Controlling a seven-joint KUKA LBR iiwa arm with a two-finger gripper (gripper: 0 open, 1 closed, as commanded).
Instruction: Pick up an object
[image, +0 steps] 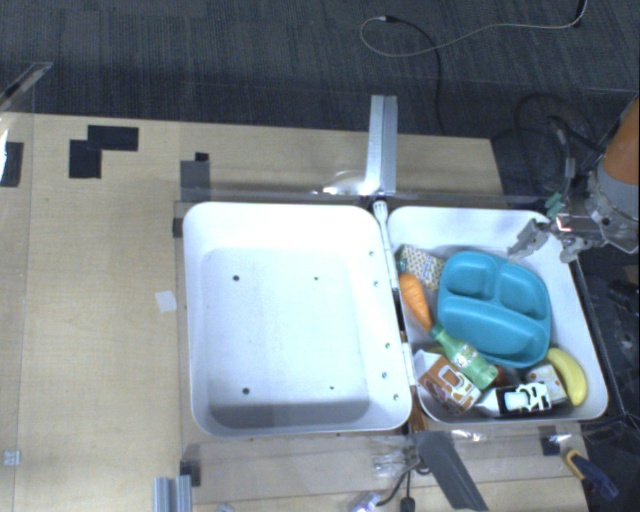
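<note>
Jaws (545, 238) blurred above right bin (590, 330)

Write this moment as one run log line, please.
gripper: over right bin's far right corner, holding nothing | right bin: blue tray, carrot, banana, green bottle | task: not yet done

tray (497, 305) in right bin (596, 330) | carrot (415, 301) left | banana (570, 375) right
</note>
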